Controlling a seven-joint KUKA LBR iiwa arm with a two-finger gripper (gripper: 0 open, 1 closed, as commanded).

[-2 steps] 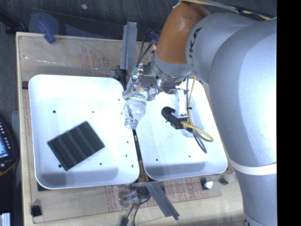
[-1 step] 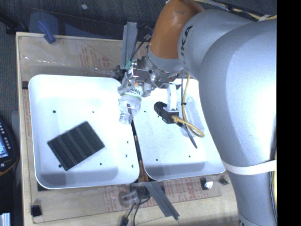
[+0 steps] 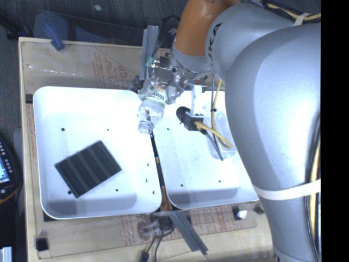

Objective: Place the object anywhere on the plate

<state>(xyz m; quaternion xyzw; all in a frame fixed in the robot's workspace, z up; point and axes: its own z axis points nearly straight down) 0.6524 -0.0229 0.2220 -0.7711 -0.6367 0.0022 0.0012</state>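
The arm (image 3: 272,91) reaches in from the right, across the right bin (image 3: 191,173). The left bin (image 3: 65,113) holds a dark ribbed plate (image 3: 87,168), lying flat in its near-left part, turned at a slant to the walls. A clear bottle (image 3: 151,109) hangs tilted over the far end of the line where the two bins meet, well apart from the plate. Its long axis runs from upper right to lower left; the cap end points down and left over the left bin, and the labelled base end points up. The gripper (image 3: 162,83) is clamped on that base end.
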